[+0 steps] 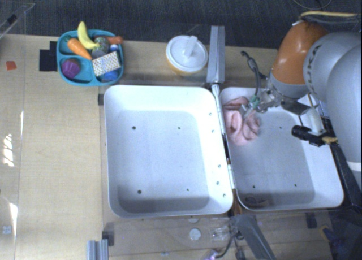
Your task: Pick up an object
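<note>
A soft pink object [237, 124] lies in the far left corner of the right bin [294, 180], against the wall shared with the left bin. My gripper [252, 111] hangs over the pink object's right side, right at it, and partly hides it. I cannot tell whether it touches or holds the object. The grey arm with its orange band [294, 55] reaches in from the right above the bin's far edge.
The left bin [164, 146] sits beside the right one. A small dark item [257, 200] lies near the right bin's front wall. Behind the bins stand a blue tray of toy food [90, 55] and a white lidded cup [186, 54].
</note>
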